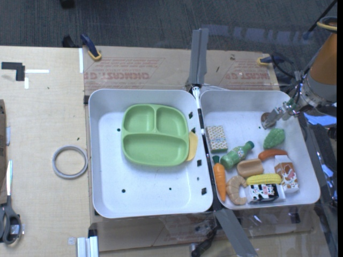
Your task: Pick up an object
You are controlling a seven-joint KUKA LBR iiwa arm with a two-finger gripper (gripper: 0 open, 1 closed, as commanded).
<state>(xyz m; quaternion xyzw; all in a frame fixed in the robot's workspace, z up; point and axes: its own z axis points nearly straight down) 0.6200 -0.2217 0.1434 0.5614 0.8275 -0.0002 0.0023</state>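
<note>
Approach step: the claw [269, 118], closure state indeterminable, hangs just above the green leafy toy [274, 138]; descent and grasp remain.

Arm from right, tool [269, 119] low

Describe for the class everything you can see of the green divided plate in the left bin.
The green divided plate is pale green, matte, plastic-looking, a rounded rectangle with three compartments: two smaller ones on the far side, one long one on the near side. All three hold nothing. It lies flat and face up on the floor of the left bin, toward its far right part. A yellow piece peeks out from under its right edge, touching it.
</note>
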